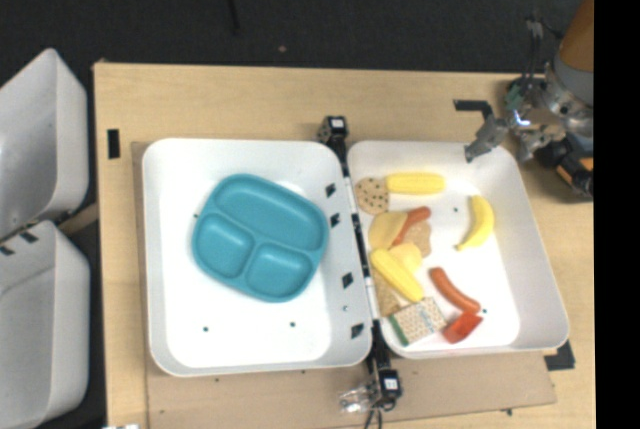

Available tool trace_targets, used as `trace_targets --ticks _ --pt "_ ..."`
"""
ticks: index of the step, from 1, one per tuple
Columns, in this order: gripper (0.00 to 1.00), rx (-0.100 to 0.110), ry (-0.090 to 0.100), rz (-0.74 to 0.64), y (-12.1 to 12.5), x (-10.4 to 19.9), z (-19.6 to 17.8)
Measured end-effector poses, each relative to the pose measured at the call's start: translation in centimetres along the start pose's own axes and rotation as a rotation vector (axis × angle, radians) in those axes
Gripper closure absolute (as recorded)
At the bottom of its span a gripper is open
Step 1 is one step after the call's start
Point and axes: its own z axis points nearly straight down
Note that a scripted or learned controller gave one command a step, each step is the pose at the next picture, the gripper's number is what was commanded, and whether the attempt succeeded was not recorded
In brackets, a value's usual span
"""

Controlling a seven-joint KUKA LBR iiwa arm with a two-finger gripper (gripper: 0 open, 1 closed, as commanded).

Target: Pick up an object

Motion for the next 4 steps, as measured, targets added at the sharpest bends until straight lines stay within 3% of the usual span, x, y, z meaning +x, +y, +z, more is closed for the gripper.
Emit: trace_targets --ticks 2,3,4 --pt "0.00 0.004 0.000 0.003 -0.8 0.3 12.9" --pt "0.00 0.001 -0.001 0.002 -0.8 0.3 13.7" --pt "1.00 0.004 -0.001 0.000 -0.8 0.2 12.9"
